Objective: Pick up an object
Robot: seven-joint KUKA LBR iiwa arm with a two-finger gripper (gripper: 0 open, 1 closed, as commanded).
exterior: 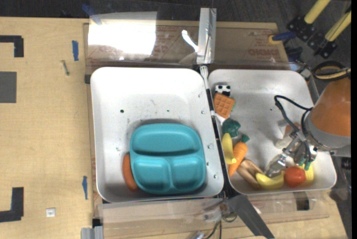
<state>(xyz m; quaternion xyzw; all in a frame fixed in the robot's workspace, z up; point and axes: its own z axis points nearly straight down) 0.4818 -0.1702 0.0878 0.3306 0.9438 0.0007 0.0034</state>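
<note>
Camera view, one moment, two white bins on a wooden bench. Landmark: right bin (262, 84). Left of it, the left bin (111, 93) holds a teal divided tray (167, 157) with an orange item (128, 172) tucked under the tray's left edge. Inside the right bin, along its left wall: a black-and-white die (222, 88), an orange waffle (223, 104), a green piece (231, 127), a carrot (237, 154), a yellow corn-like piece (227, 146). Along its front wall: a tan bread stick (249, 169), a banana (269, 180), a tomato (294, 176), a small yellow piece (309, 172). Arm (334, 115) enters over the right bin's right wall; gripper (287, 157) is low in the bin's front right corner, just above the banana and beside the tomato. Whether the jaws are spread or pressed together cannot be told; nothing is seen between them. Status, as judged: reach made, no object lifted, every toy lying on the bin floor; closing and raising remain.
</note>
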